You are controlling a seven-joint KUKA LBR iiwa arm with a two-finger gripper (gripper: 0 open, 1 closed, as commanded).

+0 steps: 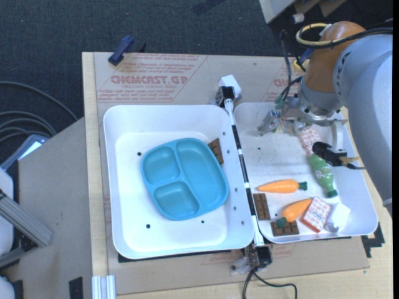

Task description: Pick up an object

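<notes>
The right bin (274, 151) holds several small items: a carrot (280, 186), a second orange carrot (296, 209), a green bottle (322, 172), a red and white packet (316, 215), brown chocolate bars (260, 205) and a pink and white packet (308, 139). My gripper (290, 118) hangs over the far end of the right bin, just left of the pink and white packet. The grey arm with its orange band (324, 67) covers much of it. Nothing is visibly held.
The left bin (124, 136) bears a blue divided plate (184, 178), with a brown piece (216, 149) at its right edge. A white clip (228, 86) sits at the far end of the wall between the bins. Cables (25, 123) lie off the bench to the left.
</notes>
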